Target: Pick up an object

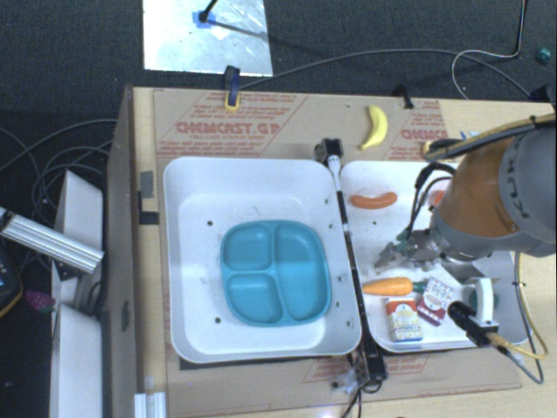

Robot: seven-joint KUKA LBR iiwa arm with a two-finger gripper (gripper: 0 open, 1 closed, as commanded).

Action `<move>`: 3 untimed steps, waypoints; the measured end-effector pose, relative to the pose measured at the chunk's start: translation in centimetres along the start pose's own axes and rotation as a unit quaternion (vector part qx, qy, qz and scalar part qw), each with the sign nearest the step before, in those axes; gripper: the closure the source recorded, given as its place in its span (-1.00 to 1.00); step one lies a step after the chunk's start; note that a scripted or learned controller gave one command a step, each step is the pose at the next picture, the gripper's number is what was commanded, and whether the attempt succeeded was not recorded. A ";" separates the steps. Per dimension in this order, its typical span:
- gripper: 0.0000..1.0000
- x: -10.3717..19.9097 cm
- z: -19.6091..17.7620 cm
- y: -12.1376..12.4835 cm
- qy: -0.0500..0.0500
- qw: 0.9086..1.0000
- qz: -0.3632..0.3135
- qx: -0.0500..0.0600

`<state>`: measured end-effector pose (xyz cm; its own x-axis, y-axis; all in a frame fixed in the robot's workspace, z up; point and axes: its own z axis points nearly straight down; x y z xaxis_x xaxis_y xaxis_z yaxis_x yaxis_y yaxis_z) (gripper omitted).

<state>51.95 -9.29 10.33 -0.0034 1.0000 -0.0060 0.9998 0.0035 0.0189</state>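
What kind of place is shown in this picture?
Probably a robotics lab test bench: a robot arm reaches over two white bins, toy food such as a carrot lies inside, and loose cables run across the floor.

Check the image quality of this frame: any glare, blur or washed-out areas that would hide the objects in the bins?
Camera view: soft and low in detail throughout; the end effector is a blur of grey. The reflective sheet on the floor glares. The white bins look bright but not blown out; the blue tray, carrot and sausage read clearly.
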 end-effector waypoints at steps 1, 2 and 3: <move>-1.00 -0.1 1.9 -3.3 0.003 1.000 0.001 0.009; 1.00 0.0 0.7 -3.1 0.004 1.000 0.001 0.007; -1.00 0.0 0.8 -3.1 0.004 1.000 0.001 0.007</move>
<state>48.84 -9.34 9.51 -0.0024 1.0000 0.0015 1.0000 0.0024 0.0045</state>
